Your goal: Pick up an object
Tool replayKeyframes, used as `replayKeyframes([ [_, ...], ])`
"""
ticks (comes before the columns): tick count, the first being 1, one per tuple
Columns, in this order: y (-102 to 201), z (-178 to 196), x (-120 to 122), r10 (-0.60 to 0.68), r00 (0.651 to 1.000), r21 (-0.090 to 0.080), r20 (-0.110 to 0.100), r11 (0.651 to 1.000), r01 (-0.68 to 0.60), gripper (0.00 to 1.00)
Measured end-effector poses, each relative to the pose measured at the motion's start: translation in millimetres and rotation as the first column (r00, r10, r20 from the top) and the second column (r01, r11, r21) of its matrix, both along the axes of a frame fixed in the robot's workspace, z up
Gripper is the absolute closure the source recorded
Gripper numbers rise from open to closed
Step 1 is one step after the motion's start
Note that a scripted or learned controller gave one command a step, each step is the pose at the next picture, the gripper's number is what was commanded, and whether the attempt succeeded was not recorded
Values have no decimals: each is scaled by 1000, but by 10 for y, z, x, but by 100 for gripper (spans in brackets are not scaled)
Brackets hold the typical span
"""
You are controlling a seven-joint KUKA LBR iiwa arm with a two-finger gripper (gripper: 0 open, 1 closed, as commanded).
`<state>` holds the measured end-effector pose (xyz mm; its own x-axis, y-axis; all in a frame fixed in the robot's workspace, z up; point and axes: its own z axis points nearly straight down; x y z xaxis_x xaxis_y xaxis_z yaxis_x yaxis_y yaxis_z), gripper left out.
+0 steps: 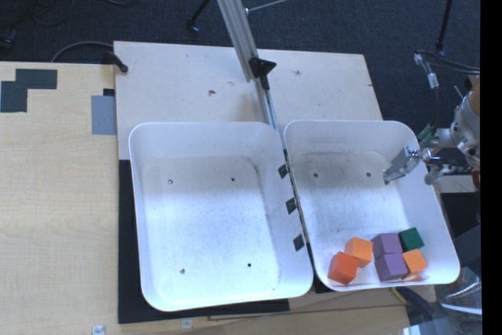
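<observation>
The blocks (379, 255) sit bunched in the near corner of the right bin (337, 141). The gripper (401, 165) hangs at that bin's right rim, holding nothing. The blocks lie toward the bin's near edge from it. How wide it stands, I cannot tell.

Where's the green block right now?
The green block sits in the right bin, in its near right corner. It is at the back of the block cluster, right of a purple block and behind an orange block.
</observation>
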<state>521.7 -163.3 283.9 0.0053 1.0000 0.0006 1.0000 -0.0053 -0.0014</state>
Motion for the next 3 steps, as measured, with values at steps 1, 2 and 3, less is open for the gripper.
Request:
replayKeyframes([
  [1, 512, -449, -298, 9, 1000, 3, -7, 1000, -9, 0],
  [2, 195, -1934, 159, 4, 1000, 0, 1, 1000, -4, 0],
  [3, -206, -1927, 653, 7, 1000, -3, 4, 1000, -7, 0],
])
